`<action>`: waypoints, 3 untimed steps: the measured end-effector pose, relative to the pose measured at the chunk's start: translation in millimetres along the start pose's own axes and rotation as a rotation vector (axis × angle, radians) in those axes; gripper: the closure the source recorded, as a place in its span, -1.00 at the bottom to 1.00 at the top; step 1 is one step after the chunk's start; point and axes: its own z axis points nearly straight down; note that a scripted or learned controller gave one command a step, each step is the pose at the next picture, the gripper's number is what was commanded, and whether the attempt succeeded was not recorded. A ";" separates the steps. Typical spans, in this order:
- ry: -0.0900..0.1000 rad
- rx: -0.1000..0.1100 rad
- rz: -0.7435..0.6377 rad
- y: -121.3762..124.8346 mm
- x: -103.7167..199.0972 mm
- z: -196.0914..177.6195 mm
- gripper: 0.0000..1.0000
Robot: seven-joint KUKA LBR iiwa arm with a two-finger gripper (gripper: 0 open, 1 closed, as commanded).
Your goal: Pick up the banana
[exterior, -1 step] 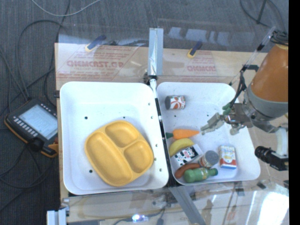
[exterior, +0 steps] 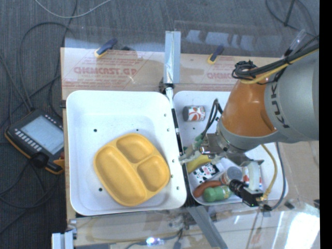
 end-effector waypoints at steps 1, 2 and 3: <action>-0.002 -0.004 -0.047 64.6 -93.3 -15.6 -1.00; 0.000 -0.006 -0.145 9.9 -96.2 63.8 -1.00; -0.009 -0.026 -0.312 6.8 -85.1 91.4 -1.00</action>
